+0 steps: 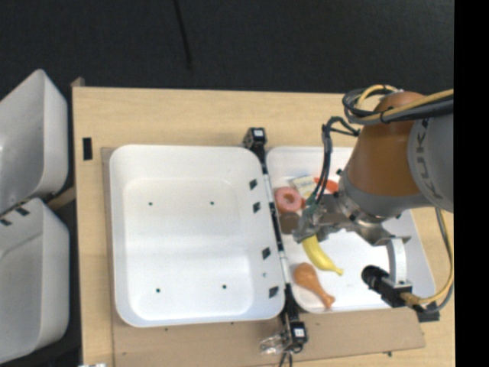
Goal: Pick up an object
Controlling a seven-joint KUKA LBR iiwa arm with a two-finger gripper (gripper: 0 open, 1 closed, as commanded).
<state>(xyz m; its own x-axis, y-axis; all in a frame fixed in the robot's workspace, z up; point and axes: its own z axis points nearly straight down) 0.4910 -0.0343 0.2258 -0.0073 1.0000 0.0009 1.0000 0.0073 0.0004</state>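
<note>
The gripper [309,224] is seen low in the right bin [425,281], just above the banana [321,255]; its opening cannot be told.

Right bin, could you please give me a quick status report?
Gripper low in right bin, above banana; grasp unconfirmed. Pink donut and orange drumstick close by. Arm covers bin's upper part.

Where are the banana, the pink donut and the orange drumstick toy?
banana [322,257]: camera view, middle of its yellow curve.
pink donut [288,199]: camera view, on its pink ring.
orange drumstick toy [309,276]: camera view, on its fat end.
</note>
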